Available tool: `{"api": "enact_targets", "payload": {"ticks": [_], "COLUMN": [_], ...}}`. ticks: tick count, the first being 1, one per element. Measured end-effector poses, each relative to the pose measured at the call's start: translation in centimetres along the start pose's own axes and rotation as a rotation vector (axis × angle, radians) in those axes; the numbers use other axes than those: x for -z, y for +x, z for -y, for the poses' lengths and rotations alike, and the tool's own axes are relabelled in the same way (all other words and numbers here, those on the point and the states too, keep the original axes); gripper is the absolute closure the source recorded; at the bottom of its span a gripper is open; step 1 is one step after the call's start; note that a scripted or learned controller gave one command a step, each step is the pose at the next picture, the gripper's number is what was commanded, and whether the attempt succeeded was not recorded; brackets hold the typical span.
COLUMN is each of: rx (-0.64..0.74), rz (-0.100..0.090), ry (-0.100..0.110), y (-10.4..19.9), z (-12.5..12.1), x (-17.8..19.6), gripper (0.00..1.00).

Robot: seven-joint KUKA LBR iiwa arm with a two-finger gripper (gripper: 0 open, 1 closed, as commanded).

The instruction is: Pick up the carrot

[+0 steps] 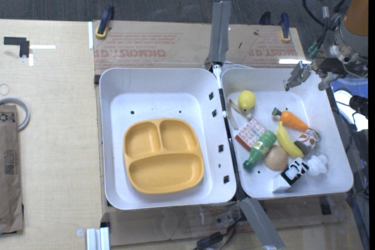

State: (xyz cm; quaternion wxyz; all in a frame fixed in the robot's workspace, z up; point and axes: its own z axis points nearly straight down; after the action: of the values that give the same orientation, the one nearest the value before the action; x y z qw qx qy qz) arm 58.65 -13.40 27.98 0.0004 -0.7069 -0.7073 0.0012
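Observation:
The orange carrot [292, 120] with a green top lies in the right bin [334, 181], in its right half, touching the top of a banana [287, 140]. My gripper [306, 83] hangs over the far right corner of that bin, up and to the right of the carrot and apart from it. Its two fingers [292, 80] stand spread, open, with nothing between them.
Around the carrot lie a lemon [246, 100], a red-and-white box [251, 133], a green bottle [259, 149], a brown round item [275, 158], a small can [308, 139] and a black-and-white bottle [302, 168]. The left bin [117, 96] holds a yellow divided plate [163, 155].

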Motion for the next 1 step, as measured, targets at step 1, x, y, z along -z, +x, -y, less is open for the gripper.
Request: {"api": "enact_targets", "payload": {"ticks": [1], "rx": [-0.015], "rz": [-0.001], "ry": [-0.005], "y": [-6.62], "z": [7.51], "x": [-16.94], "gripper": [0.0]}}
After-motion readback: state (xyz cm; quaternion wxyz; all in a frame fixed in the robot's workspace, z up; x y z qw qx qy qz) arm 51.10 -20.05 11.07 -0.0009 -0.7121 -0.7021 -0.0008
